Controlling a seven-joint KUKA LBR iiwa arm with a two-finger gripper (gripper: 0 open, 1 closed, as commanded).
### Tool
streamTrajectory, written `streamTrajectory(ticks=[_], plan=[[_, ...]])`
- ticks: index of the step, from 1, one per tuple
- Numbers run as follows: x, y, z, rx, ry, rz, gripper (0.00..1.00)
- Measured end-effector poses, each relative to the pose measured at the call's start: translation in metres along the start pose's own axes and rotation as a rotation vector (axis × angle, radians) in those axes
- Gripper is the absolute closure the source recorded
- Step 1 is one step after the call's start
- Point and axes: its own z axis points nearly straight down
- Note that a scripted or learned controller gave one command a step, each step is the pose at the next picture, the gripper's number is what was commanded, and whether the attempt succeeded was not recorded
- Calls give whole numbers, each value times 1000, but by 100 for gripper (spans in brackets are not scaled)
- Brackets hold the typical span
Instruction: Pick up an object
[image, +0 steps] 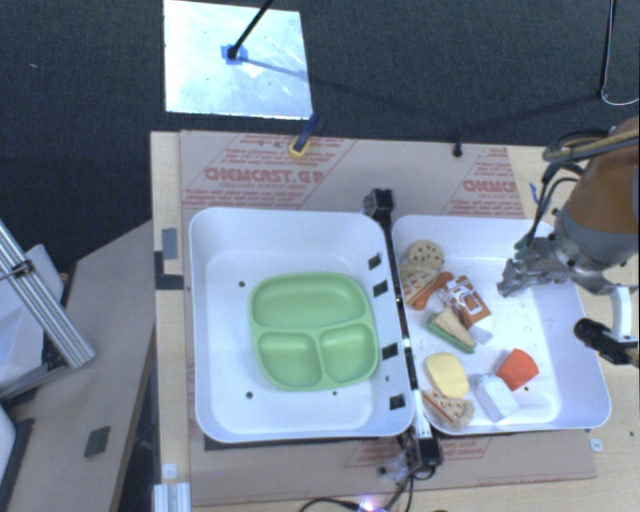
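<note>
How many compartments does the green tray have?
3. The green tray lies in the left bin: one long compartment across its far side, two smaller ones, left and right, on its near side.

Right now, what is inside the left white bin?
Inside the left bin lies one green tray with three shallow compartments, and I see nothing in any of them. The bin floor under the tray is covered, so I cannot see it.
</note>
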Motion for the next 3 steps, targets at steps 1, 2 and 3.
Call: streamTrajectory(ticks=[1, 2, 3], plan=[[4, -6, -49, -1, 0, 0, 100], [4, -4, -62, 2, 1, 0, 100], [66, 15, -65, 2, 3, -6, 100]])
